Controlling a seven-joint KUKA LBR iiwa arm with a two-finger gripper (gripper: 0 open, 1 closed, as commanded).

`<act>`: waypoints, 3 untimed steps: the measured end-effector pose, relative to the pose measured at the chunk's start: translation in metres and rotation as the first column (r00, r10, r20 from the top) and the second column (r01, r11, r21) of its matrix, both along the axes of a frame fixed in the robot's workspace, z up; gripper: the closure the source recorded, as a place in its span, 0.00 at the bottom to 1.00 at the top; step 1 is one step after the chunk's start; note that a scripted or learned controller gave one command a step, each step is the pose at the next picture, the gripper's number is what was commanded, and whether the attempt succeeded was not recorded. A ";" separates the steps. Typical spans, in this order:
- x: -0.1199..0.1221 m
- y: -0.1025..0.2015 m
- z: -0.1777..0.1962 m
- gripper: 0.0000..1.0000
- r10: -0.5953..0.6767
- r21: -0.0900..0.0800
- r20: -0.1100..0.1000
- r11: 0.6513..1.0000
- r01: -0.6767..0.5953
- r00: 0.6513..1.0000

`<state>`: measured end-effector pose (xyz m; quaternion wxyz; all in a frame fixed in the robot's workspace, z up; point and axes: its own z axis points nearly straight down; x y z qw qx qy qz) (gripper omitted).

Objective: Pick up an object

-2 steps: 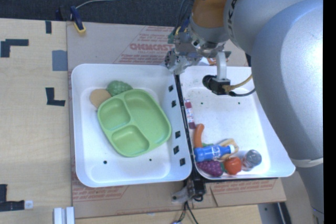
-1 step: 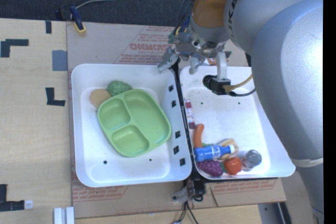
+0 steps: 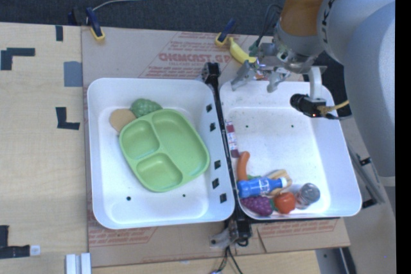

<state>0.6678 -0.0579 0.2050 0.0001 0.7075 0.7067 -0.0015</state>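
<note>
Hovering over the far rim of the right bin point(image 3: 334, 157), the gripper point(image 3: 258, 79) hangs with its fingers spread and nothing between them. The likeliest target, a blue bottle point(image 3: 259, 187), lies well apart at the bin's near end, its long axis running left to right, among a carrot point(image 3: 243, 164), grapes point(image 3: 259, 205) and a tomato point(image 3: 284, 203). Reaching it likely means travelling toward the near edge, then descending.

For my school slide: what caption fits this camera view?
Robot gripper hovers open above the right bin; toy food sits piled in its near corner.
</note>
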 end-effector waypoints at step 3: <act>0.001 -0.034 0.008 1.00 0.003 0.003 0.003 1.000 -0.003 1.000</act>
